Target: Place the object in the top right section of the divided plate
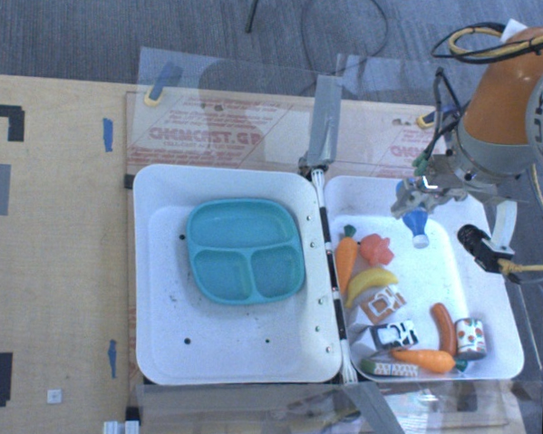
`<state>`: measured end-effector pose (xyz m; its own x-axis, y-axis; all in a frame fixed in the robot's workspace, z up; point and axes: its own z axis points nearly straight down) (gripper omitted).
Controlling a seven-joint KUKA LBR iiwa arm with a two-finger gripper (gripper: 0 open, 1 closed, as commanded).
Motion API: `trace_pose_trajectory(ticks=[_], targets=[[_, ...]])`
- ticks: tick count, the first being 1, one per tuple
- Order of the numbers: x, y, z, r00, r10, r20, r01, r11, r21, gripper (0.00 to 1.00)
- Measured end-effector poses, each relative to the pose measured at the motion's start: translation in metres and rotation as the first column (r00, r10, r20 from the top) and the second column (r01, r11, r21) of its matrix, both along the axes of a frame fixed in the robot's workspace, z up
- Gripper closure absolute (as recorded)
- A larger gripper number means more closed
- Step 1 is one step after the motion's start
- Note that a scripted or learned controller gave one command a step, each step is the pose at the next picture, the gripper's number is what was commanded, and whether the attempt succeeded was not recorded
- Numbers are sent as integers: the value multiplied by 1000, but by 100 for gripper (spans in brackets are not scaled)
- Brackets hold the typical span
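Note:
A teal divided plate (244, 251) lies in the left white bin (156, 342), with one wide section at the back and two smaller ones at the front, all bare. My gripper (418, 230), blue at its tip, hangs over the back of the right bin (485, 295), a little right of a red-orange toy piece (376, 250). I cannot make out anything held in it. An upright carrot (344, 261) and a banana (371, 282) lie just left of and below the gripper.
The front of the right bin holds a small brown box (382, 304), a toy car (394, 335), a sausage (444, 326), a small can (470, 336) and a second carrot (423, 359). A raised divider (324, 251) separates the bins.

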<state>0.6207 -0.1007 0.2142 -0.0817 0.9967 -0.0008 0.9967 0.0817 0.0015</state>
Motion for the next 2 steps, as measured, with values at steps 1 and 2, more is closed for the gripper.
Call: trace_pose_trajectory(ticks=[1, 2], targets=[[40, 74, -4, 993, 121, 1, -121, 993, -1, 100], [46, 123, 49, 969, 248, 2, -248, 969, -1, 100]])
